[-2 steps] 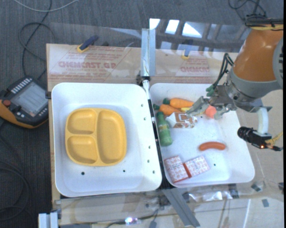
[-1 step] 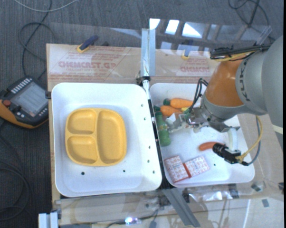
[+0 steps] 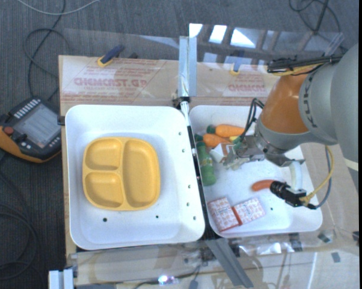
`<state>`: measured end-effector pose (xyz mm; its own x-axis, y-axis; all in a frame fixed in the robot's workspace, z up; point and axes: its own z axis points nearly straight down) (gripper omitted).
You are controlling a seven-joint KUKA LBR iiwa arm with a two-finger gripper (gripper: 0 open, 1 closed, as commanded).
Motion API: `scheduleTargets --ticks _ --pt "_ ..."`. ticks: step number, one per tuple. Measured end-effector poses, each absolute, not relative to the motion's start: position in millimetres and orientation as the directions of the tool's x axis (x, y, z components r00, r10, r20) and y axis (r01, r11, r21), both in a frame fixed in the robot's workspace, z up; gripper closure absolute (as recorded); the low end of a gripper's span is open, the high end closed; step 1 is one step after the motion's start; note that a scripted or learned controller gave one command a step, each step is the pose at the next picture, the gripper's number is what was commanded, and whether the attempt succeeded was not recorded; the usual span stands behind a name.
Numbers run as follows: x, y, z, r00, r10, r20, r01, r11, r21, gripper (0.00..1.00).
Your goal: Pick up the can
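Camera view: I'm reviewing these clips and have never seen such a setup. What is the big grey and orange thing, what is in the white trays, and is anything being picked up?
One camera looks down at a slant on a bench with two shallow white bins. The grey and orange shape at the right is a robot arm; its gripper hangs low inside the right bin. The left bin holds a yellow divided plate. The right bin holds two toy carrots, a green bottle along its left wall, a small orange-red piece and two red-patterned packets. I cannot make out a can, nor tell whether the gripper holds anything.
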<state>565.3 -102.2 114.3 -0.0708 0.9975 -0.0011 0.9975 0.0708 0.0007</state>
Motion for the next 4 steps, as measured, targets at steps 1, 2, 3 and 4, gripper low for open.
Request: scheduleTargets --ticks 1,2,3,4 --pt "632.0 -112.1 118.1 -0.094 0.996 0.006 0.995 0.094 -0.04 1.0" --pt "636.0 -112.3 121.8 -0.091 0.996 0.001 0.996 0.091 -0.023 0.0" --pt "637.4 -112.2 131.0 -0.093 0.996 -0.003 0.996 0.093 -0.017 1.0" --pt "637.4 -112.1 131.0 -0.093 0.996 -0.003 0.996 0.093 -0.017 0.0"
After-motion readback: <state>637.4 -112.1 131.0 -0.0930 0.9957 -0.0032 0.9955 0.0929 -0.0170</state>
